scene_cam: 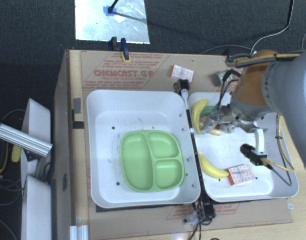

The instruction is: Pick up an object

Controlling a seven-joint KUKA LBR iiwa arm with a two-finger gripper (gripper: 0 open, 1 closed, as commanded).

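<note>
Jaws of the grey KUKA arm [220, 125] hung low over the upper left corner of the right-hand bin [278, 191], right of centre in the frame, pressed in among a small clutter of items there; whether they were parted or closed, and whether anything sat between them, could not be told from above. Just to their left, a yellow banana [198, 115] lay against the bin's left wall, its long axis running roughly up and down the frame with a slight curve. A second banana [212, 167] rested lower in the same bin, well below the jaws, angled from upper left to lower right, beside a small red-and-white packet [239, 174]. Across the divider, the left-hand bin [100, 114] held a green sectioned plate [151, 160]. The upper banana appeared the nearer target, calling for only a short shift toward the frame's left, with the jaws closing across its narrow width.
</note>
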